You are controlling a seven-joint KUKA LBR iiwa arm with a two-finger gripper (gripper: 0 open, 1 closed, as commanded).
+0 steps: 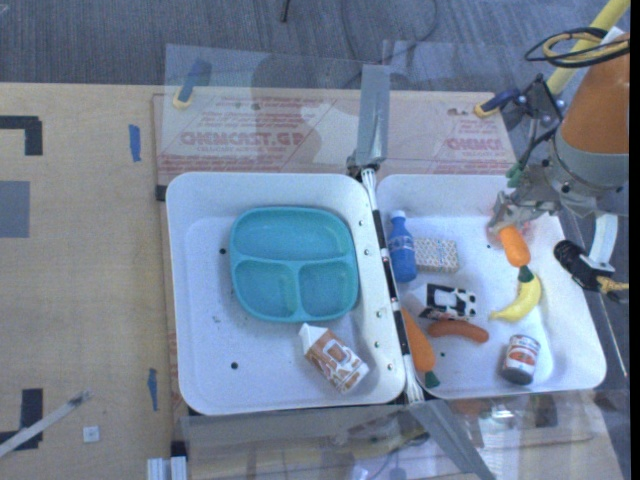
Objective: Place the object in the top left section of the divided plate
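A teal divided plate (244,230) lies in the left bin (195,298), with one wide section at the top and two smaller ones below; nothing is in it. My gripper (505,214) hangs over the upper right part of the right bin (570,368), far from the plate. Directly under its tip sits a small orange object (515,247), touching or nearly touching it. Whether the gripper has hold of the object cannot be made out.
The right bin also holds a blue bottle (402,248), a speckled block (436,254), a black-and-white toy (450,298), a red sausage (460,330), a carrot (420,340), a banana (521,299) and a can (520,358). A small brown-and-white carton (335,358) lies below the plate.
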